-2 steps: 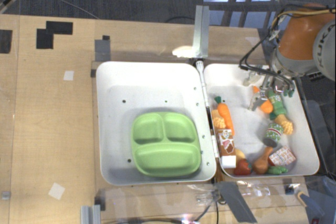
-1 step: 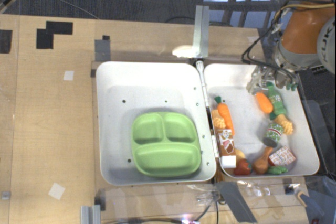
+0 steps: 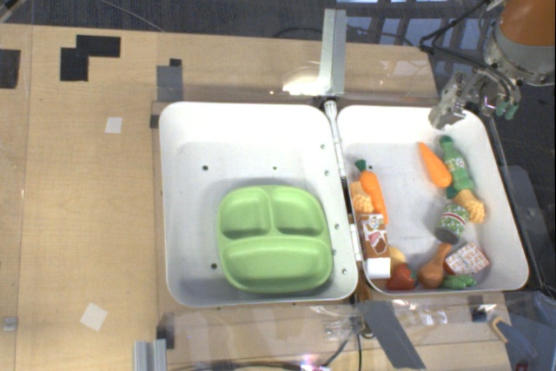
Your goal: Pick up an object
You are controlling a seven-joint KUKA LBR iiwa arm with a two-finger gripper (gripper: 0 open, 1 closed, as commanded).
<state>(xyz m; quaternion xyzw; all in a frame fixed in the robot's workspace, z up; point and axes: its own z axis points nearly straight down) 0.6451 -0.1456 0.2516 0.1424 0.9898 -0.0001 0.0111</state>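
**benchwatcher:** So where's the two-finger metal gripper (image 3: 452,104) sitting? I see it up over the far right corner of the right-hand shallow white bin (image 3: 395,130), hanging off the grey arm with the orange band (image 3: 528,9). Honestly can't tell if the fingers are open or closed, it's too blurry, and I don't see anything between them.

**toybin_tom:** Yeah same. Nearest stuff to it is the orange plastic carrot (image 3: 433,164) and the green plastic bottle (image 3: 454,162), lying side by side just below the gripper, near but not touching it as far as I can see. Under those there's a small yellow corn-like piece (image 3: 472,206) and a dark round can (image 3: 450,225).

**benchwatcher:** And the rest of that bin? A second orange carrot with a green top (image 3: 371,185) along the left wall, a little carton (image 3: 375,235) below it, then a pile at the near edge: red tomato-ish thing (image 3: 401,277), brown drumstick shape (image 3: 433,267), small printed box (image 3: 467,259).

**toybin_tom:** Left-hand shallow white bin (image 3: 195,143) just has the light green divided plastic tray (image 3: 274,238), lying flat toward the near side.
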